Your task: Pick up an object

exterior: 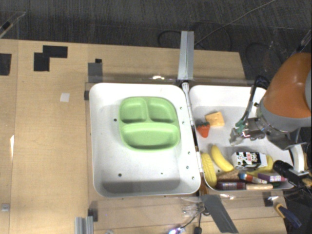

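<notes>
My gripper [240, 133] hangs over the middle of the right bin [229, 99], under the grey wrist and its orange band. In that bin an orange-yellow block [215, 119] lies to the gripper's left, with a small red piece [203, 129] beside it. A banana [222, 159] and a corn cob [208, 165] lie at the front left. A small black-and-white box [247, 158] sits just in front of the gripper. Several markers [248, 181] line the front wall. I see nothing held in the gripper.
The left bin [105, 130] holds a green divided plate [148, 122]. A metal divider [186, 57] stands behind the join of the two bins. The arm covers the right bin's far right side. A yellow item [267, 165] lies partly under the arm.
</notes>
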